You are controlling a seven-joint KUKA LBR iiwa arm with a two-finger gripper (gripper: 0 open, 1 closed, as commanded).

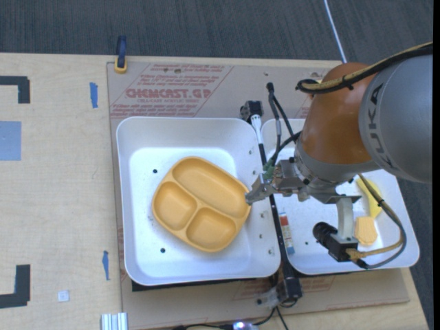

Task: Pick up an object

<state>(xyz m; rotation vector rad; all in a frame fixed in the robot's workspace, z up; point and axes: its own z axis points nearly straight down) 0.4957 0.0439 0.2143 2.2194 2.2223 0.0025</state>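
from above: yellow three-compartment plate (pixel 200 204) lying flat in the left bin (pixel 137 139), right rim at the divider. end effector (pixel 256 193) low at that rim, touching or just beside; grip state impossible to tell. yellow items (pixel 368 215) in the right bin (pixel 405 253).

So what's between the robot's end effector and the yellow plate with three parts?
Nothing much. In the camera view the end effector reaches the rim of the yellow divided plate in the left bin, so no gap or object separates them.
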